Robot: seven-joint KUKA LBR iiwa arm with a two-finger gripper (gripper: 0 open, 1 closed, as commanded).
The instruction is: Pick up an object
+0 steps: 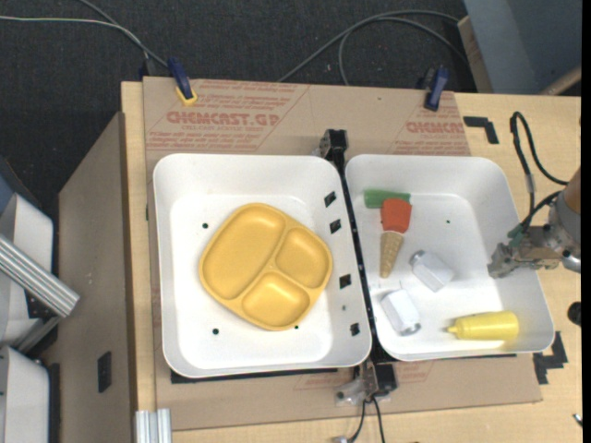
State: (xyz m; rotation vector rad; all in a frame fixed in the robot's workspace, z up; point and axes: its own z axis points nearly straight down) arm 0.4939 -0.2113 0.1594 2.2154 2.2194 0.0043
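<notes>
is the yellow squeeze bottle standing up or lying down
Lying down. The yellow plastic squeeze bottle rests on its side on the floor of the right white bin, long axis across the view, tip pointing toward the left.

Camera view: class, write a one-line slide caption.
Yellow three-compartment plastic tray in the left white bin; yellow squeeze bottle in the right white bin; claw at its edge.

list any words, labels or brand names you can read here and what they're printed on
"CHEMCAST GP" in red on the brown paper-masked board under the white bins, upper left, above the bin holding the yellow divided plastic tray.
The same red print repeats on the upper right of the board, partly cut off by the right bin.
Smaller red lines under each logo are too blurred to read.
No readable text on the tray, the yellow squeeze bottle or the other objects.
</notes>
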